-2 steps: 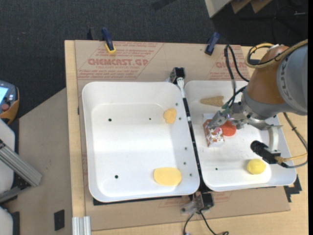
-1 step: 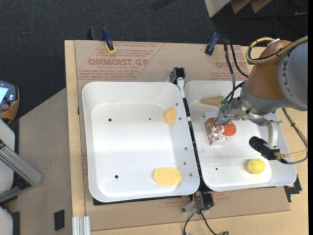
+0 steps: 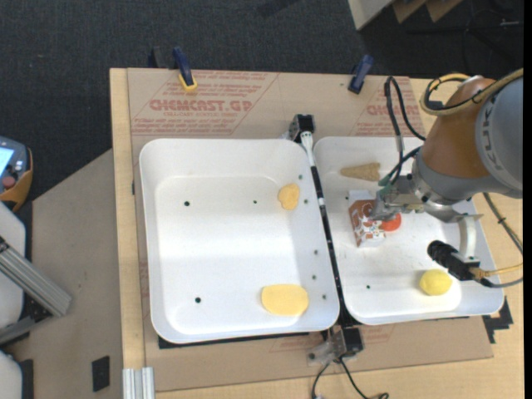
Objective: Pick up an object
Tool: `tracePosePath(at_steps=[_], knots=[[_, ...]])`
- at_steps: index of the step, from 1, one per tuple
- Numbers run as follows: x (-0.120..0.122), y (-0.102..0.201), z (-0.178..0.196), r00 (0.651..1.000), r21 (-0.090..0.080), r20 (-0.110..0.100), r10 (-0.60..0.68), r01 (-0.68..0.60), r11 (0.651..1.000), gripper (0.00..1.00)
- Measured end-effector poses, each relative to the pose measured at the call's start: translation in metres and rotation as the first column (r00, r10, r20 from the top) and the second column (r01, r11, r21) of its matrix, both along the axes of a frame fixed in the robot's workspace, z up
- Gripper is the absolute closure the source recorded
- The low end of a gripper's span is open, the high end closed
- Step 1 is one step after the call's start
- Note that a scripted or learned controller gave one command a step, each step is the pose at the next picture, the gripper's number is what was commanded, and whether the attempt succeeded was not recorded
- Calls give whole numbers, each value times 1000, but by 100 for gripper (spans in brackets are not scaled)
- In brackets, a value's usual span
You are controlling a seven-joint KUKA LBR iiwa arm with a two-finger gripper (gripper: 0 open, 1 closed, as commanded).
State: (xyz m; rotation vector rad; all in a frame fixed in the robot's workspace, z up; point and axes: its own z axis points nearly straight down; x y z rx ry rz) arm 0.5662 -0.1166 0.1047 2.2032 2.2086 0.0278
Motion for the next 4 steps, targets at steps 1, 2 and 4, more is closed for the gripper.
tracePosePath(at_steps=[1, 2, 4], knots=[[-27, -67, 27, 1000, -2, -24, -8, 8, 1000, 100], [-83, -85, -23, 999, 5, -35, -7, 7, 1000, 100], [-85, -48, 50, 999, 6, -34, -4, 4, 1000, 100]])
